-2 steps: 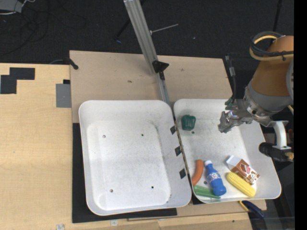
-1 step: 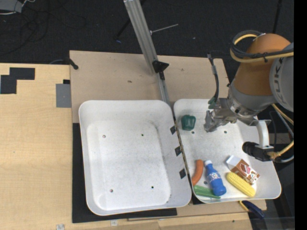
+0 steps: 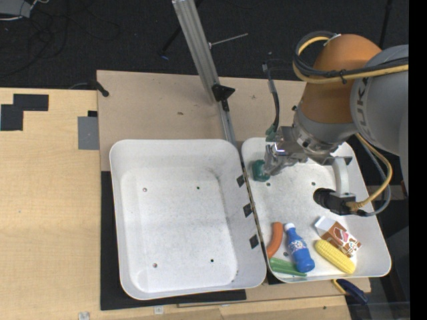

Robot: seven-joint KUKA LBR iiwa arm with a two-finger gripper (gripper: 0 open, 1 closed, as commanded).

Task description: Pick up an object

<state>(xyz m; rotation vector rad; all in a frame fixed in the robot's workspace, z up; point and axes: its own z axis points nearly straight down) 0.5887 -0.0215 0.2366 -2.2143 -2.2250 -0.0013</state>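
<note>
My gripper hangs over the back left corner of the right bin, close to the divider between the bins. A small dark green object sits between its fingertips, and the gripper looks shut on it. At the front of the same bin lie an orange carrot, a blue bottle with a white cap, a green pod, a yellow corn cob and a red-brown box.
The left bin stands beside the right one. A slanted aluminium bar rises behind the bins. The arm's grey and orange body and a black cable fitting hang over the right bin's back right.
</note>
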